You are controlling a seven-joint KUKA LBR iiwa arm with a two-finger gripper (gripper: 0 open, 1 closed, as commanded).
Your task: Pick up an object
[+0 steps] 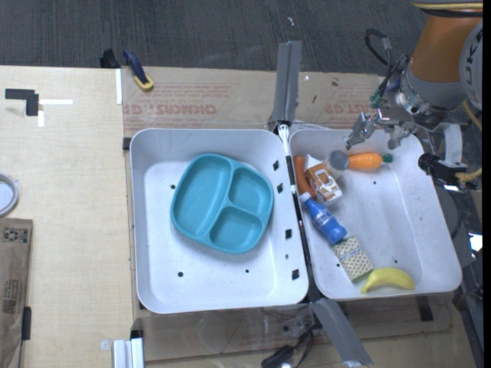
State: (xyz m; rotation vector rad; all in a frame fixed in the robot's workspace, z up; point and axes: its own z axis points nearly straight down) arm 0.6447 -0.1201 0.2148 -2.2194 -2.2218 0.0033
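Observation:
My gripper [376, 135] hovers over the back of the right bin [430, 228]; its two fingers are spread open with nothing between them. Just below it, an orange toy carrot [365, 160] lies against the bin's back wall, a small grey round piece [338, 159] touching its left end. Further left and forward in the same bin lie an orange and white box [322, 182], a blue bottle [324, 222], a speckled flat packet [354, 258] and a yellow banana [387, 280] near the front rim.
The left bin [153, 267] holds a teal divided plate [222, 202]. A grey upright post [288, 83] stands behind the divider between the bins. Tape roll [6, 195] and a blue and yellow clamp [138, 71] lie on the bench at left.

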